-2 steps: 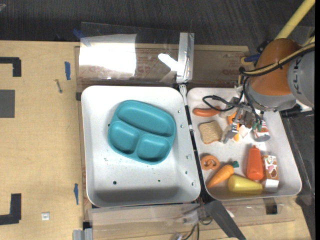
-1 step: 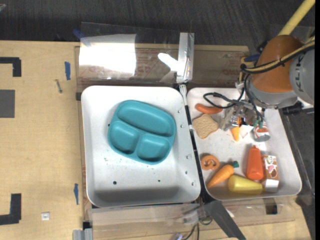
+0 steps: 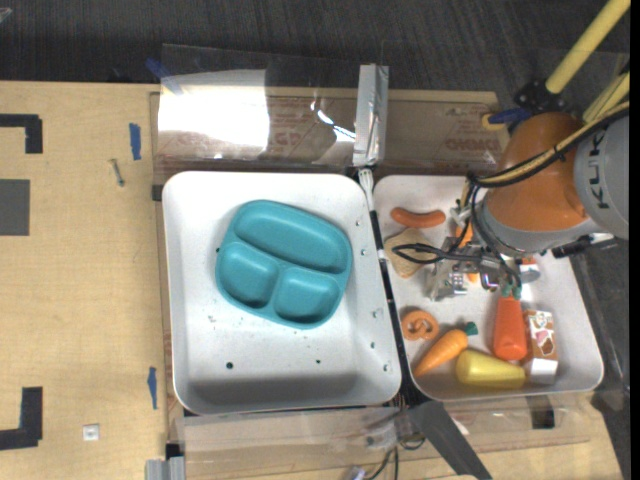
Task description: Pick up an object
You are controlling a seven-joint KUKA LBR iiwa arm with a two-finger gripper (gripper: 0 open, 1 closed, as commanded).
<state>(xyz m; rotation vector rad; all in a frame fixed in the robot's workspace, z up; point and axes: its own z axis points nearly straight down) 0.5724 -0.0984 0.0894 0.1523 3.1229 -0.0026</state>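
- The gripper [image 3: 462, 273] hangs low over the right bin [image 3: 585, 313], near that bin's middle. Wires and small metal parts crowd around it, and I cannot tell how its tips are set or whether anything sits between them.
- No single object is named by the task, so any toy in the right bin could serve. Judging by closeness, the pretzel [image 3: 419, 323] just below the gripper and the sausage [image 3: 418, 217] just above it are the nearest candidates.
- The carrot [image 3: 441, 350] lies a little further below the gripper, tilted, with the yellow banana-like piece [image 3: 489, 369] beside it. The orange bottle with a green cap [image 3: 509, 326] stands below and to the right of the gripper, next to a small printed carton [image 3: 541, 334].
- These toys lie loose and mixed along the near side of the bin, probably so a grasp can be tried at many angles. They sit close together, which may make a clean pinch harder.
- The left bin [image 3: 190, 298], well to the left of the gripper, carries only a teal divided tray [image 3: 284, 261]; it looks like a spare place.
- The arm [image 3: 540, 183] comes in from the right, its orange band over the bin's far right corner, and the wrist is bent downward toward the bin floor.
- Both bins rest on the table [image 3: 70, 268].
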